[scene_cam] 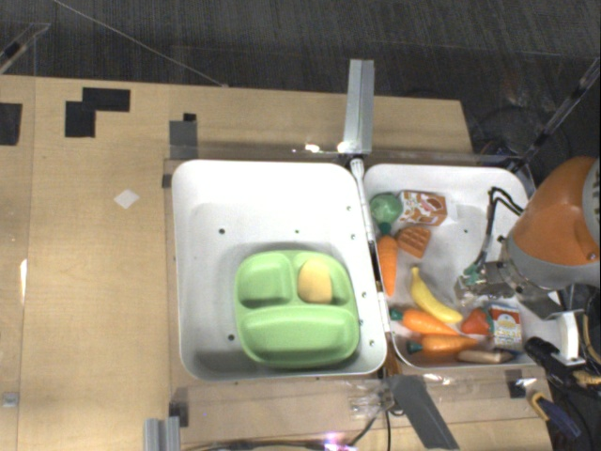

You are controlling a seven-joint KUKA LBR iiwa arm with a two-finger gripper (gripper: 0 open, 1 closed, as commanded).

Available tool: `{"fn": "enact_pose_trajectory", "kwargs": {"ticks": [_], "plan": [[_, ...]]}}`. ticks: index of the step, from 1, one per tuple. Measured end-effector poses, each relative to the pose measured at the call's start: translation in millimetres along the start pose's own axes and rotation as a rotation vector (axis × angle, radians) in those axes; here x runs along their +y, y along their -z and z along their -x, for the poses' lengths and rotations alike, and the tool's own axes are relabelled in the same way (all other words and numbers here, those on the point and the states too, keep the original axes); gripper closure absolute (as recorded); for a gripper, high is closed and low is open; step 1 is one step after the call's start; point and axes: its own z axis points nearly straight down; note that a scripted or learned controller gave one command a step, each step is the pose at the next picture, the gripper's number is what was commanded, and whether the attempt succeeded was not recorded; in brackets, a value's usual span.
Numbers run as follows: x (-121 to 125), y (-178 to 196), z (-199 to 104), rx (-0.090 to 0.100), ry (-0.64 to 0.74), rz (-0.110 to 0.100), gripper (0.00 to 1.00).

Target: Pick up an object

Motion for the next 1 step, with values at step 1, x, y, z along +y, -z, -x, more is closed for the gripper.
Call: {"fn": "enact_pose_trajectory", "kwargs": {"ticks": [1], "plan": [[0.0,0.0,0.1,0.000,0.000,0.000,0.00]]}}
